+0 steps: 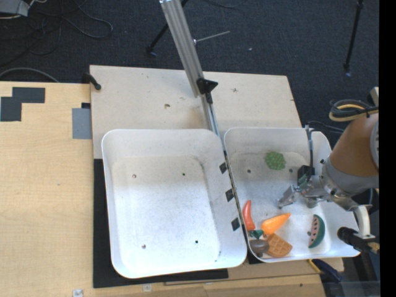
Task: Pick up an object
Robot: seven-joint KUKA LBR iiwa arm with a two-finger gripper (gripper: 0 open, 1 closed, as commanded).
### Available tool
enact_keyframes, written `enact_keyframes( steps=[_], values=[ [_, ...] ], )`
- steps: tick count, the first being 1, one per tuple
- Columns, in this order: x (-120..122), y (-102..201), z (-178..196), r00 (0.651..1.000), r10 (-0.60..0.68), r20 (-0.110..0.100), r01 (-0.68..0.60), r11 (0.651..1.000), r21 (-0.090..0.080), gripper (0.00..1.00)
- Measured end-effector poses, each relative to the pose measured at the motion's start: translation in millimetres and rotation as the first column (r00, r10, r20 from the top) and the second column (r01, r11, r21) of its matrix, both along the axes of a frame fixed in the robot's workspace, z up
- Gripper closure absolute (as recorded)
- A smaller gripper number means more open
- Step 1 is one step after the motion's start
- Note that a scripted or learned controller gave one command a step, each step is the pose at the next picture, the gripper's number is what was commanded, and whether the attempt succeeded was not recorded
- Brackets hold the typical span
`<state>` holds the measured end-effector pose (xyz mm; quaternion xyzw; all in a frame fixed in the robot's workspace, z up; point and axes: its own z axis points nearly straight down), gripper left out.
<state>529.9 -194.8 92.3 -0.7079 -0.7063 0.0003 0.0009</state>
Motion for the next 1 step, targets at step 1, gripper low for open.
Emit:
enact_keyframes(
  steps=[1],
  values=[
    [-0.3,-0.7,10.0,1.0,-0.004,0.0,0.004,1.0,0.001,1.0]
  ],
)
